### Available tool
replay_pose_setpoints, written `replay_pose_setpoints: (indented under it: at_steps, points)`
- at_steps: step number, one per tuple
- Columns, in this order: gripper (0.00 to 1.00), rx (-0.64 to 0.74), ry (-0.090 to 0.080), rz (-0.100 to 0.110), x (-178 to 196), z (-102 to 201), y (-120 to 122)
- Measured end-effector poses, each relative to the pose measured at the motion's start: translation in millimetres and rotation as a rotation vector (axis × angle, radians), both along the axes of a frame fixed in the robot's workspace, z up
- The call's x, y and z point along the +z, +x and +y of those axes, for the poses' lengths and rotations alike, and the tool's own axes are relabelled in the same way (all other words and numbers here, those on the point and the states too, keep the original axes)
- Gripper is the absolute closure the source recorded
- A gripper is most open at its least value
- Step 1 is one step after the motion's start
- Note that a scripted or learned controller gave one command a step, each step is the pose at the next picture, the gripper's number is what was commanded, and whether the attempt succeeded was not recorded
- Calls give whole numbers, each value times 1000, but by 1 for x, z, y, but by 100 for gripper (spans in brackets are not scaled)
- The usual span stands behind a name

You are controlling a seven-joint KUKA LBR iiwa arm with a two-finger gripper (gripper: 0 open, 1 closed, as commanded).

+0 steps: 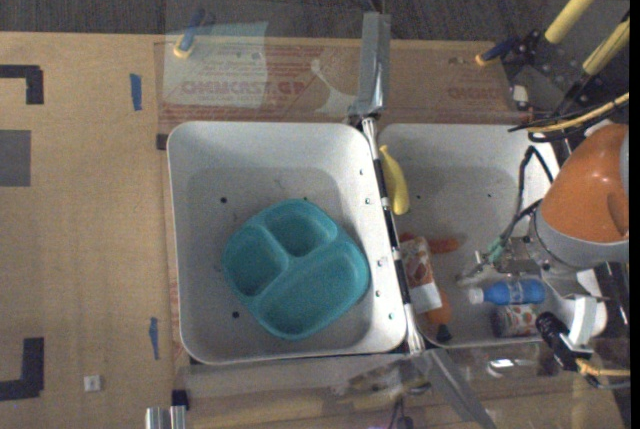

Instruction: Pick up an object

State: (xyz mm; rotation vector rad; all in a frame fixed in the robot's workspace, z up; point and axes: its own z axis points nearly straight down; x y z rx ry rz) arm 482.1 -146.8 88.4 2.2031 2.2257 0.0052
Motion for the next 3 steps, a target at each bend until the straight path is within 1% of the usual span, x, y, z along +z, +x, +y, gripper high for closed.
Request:
replay_pose_setpoints:
  at_steps: [1,2,3]
  points:
    - [0,7,4,10,14,32,77]
    - [0,68,3,7,110,-36,80]
    - [0,75,7,7,8,-69,46]
